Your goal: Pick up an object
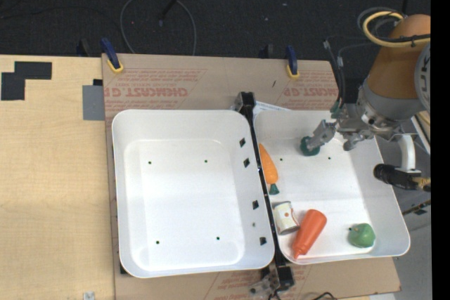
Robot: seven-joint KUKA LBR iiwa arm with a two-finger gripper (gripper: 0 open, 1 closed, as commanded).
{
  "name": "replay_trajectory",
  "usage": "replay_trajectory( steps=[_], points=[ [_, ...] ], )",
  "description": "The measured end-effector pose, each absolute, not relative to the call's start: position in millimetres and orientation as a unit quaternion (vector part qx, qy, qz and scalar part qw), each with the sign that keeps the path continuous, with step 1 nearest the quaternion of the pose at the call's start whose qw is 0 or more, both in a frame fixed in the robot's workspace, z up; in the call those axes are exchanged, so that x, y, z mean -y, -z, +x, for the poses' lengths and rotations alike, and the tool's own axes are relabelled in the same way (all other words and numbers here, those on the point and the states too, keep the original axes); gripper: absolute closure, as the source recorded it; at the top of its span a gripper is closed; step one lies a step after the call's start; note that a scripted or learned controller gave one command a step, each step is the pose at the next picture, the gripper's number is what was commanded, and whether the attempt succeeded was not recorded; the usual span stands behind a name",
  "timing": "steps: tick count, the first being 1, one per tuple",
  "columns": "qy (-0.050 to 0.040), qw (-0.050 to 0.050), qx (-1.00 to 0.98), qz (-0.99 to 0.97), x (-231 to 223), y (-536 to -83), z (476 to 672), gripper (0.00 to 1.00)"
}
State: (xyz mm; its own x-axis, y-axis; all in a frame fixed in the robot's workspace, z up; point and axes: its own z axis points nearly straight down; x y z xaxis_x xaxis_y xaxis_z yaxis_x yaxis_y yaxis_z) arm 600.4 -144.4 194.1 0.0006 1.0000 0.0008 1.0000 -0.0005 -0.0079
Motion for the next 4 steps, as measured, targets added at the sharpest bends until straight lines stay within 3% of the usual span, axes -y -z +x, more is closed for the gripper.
replay_trajectory(
  steps=[1, 3, 4],
  points=[
    [-0.0001, 0.0, 0.707, -0.707, 144.5, -198.1, 602.0, 0.0],
    [-0.0015, 0.002, 0.707, -0.707, 137.2, -93.7, 591.8, 0.0],
    [-0.0002, 0.0, 0.707, -0.707, 138.4, -106.7, 592.9, 1.0]
  ],
)
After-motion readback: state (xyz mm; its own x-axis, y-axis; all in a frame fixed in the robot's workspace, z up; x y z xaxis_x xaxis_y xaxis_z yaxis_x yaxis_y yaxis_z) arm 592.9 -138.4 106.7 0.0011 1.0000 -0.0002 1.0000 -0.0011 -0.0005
